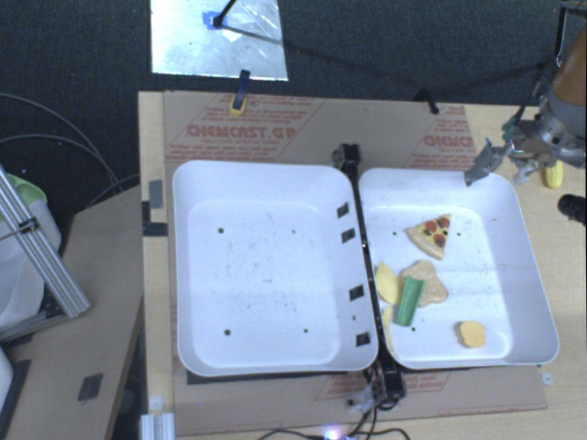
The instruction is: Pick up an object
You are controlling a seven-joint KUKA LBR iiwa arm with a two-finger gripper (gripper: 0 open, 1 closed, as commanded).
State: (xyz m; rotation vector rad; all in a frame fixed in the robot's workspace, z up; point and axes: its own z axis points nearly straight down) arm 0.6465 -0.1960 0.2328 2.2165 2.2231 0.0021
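Above, at the far right corner of the right bin [527,246], your gripper [500,161] hung with fingers spread apart and nothing between them, pizza slice [431,236], beige piece [427,278], green stick [407,302], yellow pieces [388,284] and orange piece [471,335] lay inside, left bin [193,200] beside it.

I see the arm [570,81] entering at roughly 2 o'clock in the camera view, close to the edge. Its wrist section is grey metal and points toward 8 o'clock. The gripper [500,159] hangs below the wrist. One grey finger [482,163] angles down toward 8 o'clock; a second finger [521,165] sits just beside it toward 3 o'clock, with a clear gap separating the two. I see nothing between the fingers.
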